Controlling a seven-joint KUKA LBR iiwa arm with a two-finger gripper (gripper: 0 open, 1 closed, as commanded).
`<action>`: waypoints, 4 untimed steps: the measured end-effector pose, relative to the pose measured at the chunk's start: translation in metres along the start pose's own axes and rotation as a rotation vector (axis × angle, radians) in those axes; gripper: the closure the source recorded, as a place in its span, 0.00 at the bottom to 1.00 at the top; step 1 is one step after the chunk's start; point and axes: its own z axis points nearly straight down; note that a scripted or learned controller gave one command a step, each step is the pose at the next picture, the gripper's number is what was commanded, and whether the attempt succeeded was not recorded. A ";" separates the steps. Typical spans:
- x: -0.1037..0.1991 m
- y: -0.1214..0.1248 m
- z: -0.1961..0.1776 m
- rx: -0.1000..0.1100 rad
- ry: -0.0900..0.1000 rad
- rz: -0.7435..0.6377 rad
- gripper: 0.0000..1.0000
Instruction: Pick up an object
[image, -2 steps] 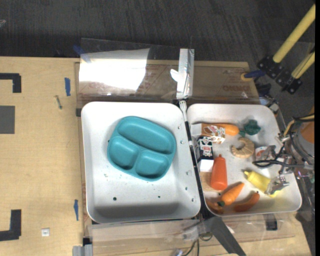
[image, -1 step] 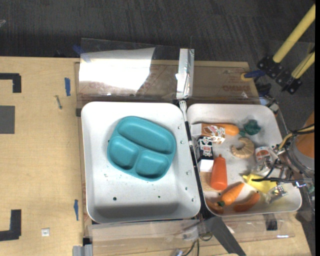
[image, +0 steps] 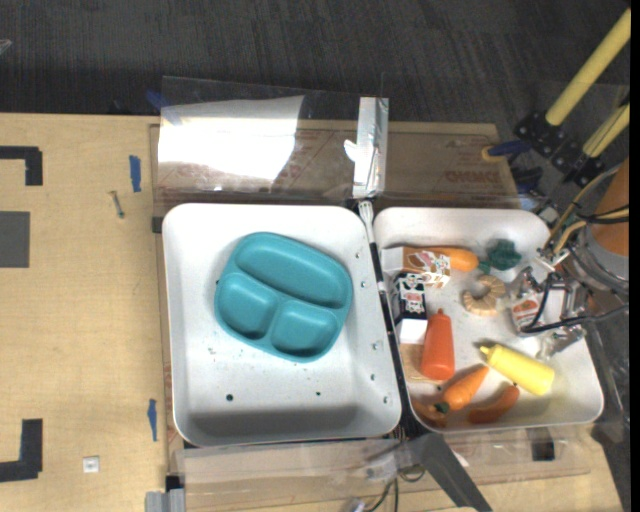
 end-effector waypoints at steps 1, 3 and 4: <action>0.024 0.053 0.048 0.010 -0.007 -0.145 0.00; -0.033 0.053 0.053 0.002 -0.003 0.005 0.00; -0.022 0.073 0.053 0.003 -0.002 0.114 0.00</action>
